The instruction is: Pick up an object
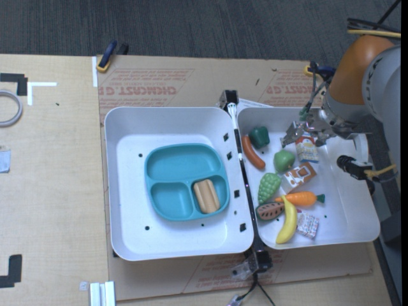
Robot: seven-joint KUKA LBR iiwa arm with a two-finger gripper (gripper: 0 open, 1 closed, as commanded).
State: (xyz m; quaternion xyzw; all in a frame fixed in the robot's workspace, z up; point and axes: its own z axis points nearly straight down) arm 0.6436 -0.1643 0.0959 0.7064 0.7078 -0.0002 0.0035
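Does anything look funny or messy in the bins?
Nothing looks spilled or broken. The right bin holds a jumbled heap of toy food, with the banana lying against the carrot. The bread roll sits neatly in the teal tray in the left bin.

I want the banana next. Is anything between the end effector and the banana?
Yes. The end effector sits over the right bin's far end, the banana at its near end. Between them lie a small box and the carrot, which touches the banana's top.

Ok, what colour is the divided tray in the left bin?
Teal, or light blue-green; the tray is plain to see in the camera view.
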